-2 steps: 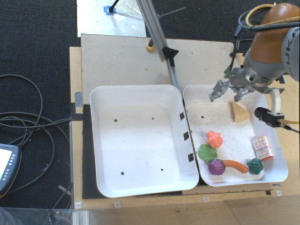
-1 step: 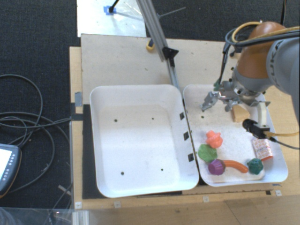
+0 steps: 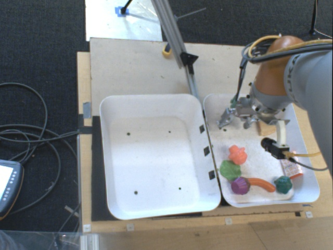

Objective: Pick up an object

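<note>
Hovering hand [image 3: 229, 120], orange toy [image 3: 237, 154] just below

Both bins, the left bin [image 3: 156, 155] and the right bin [image 3: 307, 189], appear as smooth white plastic with a slight sheen. The bench top [image 3: 135, 66] looks like matt, pale board. The arm [image 3: 307, 77] has a smooth grey casing and a glossy orange band [image 3: 273, 69].
</note>
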Robot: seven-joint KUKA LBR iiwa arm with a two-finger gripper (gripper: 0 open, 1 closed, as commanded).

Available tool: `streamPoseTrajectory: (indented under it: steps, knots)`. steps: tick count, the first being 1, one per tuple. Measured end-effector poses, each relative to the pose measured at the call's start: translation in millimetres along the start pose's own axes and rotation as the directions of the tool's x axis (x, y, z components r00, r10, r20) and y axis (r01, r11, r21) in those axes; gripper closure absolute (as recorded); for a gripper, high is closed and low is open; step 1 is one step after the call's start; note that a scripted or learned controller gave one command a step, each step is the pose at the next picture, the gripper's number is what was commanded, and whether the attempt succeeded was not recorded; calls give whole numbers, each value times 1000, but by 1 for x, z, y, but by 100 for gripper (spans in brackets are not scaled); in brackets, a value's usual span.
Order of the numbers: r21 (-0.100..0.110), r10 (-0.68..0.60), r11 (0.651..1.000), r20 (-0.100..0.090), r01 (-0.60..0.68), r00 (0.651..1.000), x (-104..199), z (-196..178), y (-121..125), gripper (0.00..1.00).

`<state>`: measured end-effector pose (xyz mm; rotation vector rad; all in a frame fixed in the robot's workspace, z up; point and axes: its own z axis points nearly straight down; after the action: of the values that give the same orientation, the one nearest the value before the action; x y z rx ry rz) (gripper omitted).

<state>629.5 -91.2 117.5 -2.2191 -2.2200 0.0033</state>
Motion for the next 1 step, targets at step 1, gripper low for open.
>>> streamPoseTrajectory:
  steps: [1]
  knots:
    - [-7,0,1000,0,0,1000,0,-14,2,100]
